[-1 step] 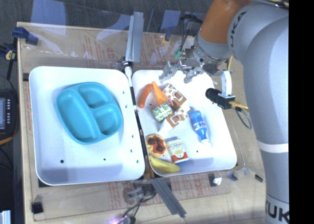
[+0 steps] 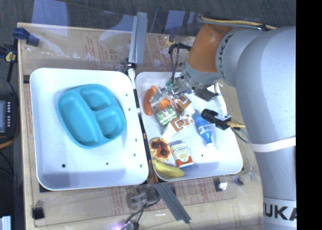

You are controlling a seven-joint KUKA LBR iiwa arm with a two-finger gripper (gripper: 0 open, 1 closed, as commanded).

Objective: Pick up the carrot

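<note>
Plain wooden bench (image 2: 75, 48), two white bins side by side on it. A blue divided plate (image 2: 93, 114) is sat alone in the left bin (image 2: 50, 173). All the clutter is packed into the right bin (image 2: 229, 161), and that's where the arm is reaching in.

The carrot (image 2: 149, 100) can be seen lying near the right bin's left wall, toward the far end, orange with a bit of a tilt. Right beside it a small pile of packets (image 2: 173, 113) is crowded in, and it looks like the nearest one is touching or nearly touching the carrot, hard to be sure from this angle.

The gripper (image 2: 174, 86) is parked over that pile, just to the carrot's right. Whether it's open or closed can't be told, since the business end is lost against the packets. Nothing can be said to be held.

So for this step, probably the grab should be centred on the carrot's middle and squeezed across its narrow width, not along its length. A shift toward the bin wall looks needed first. The wall is close on one side and the packets on the other, so a packet could easily be snagged instead.

Nearer the front, a blue bottle (image 2: 205, 129), a pizza slice (image 2: 160, 147), a small carton (image 2: 181, 153) and a banana (image 2: 168, 169) are well out of the way.
</note>
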